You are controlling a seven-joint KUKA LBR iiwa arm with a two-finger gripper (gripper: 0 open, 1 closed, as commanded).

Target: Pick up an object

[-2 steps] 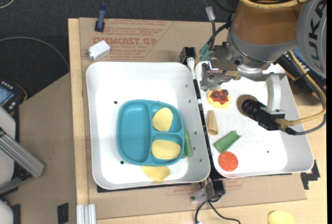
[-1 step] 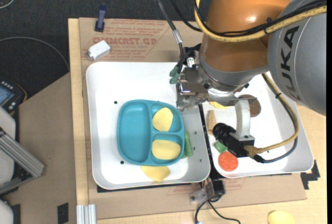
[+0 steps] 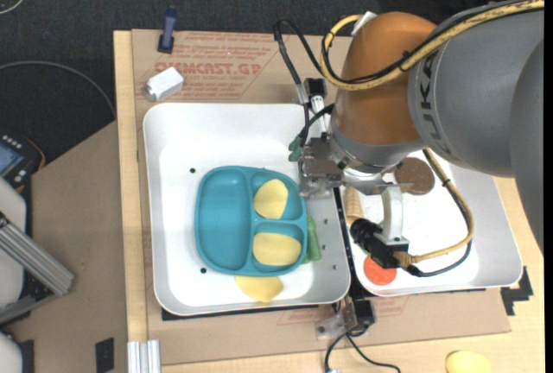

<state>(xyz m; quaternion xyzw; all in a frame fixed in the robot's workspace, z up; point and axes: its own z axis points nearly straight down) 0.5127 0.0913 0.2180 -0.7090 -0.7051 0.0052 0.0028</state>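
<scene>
One blue tray [image 3: 226, 220] lies lengthwise down the left bin [image 3: 173, 147]; gripper [image 3: 321, 177] state unclear.

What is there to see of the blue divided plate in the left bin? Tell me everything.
The blue divided plate is teal, looks like smooth plastic, and has rounded corners. It lies flat on the floor of the left bin, toward its right side. One large compartment sits on the left, two smaller ones on the right, each holding a yellow piece. Another yellow piece touches its lower edge.
</scene>
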